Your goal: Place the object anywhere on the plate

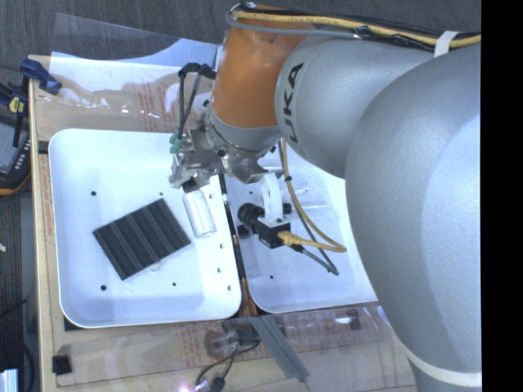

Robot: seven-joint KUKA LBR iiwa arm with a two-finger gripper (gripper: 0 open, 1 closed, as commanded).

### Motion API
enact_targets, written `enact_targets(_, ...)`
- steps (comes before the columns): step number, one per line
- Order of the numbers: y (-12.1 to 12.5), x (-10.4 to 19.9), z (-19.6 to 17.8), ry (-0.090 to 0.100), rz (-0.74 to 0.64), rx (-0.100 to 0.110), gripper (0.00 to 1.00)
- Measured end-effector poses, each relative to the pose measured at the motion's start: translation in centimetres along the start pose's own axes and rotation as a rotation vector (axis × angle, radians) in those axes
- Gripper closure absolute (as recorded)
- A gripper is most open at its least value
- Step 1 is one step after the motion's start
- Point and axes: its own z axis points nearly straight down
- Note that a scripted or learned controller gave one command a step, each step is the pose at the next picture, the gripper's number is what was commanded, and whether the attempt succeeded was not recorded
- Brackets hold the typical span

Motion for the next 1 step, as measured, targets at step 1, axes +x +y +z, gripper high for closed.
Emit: enact_targets(1, -7.52, 10.22, 5.35, -0.002, -0.185, -0.001, 1.0)
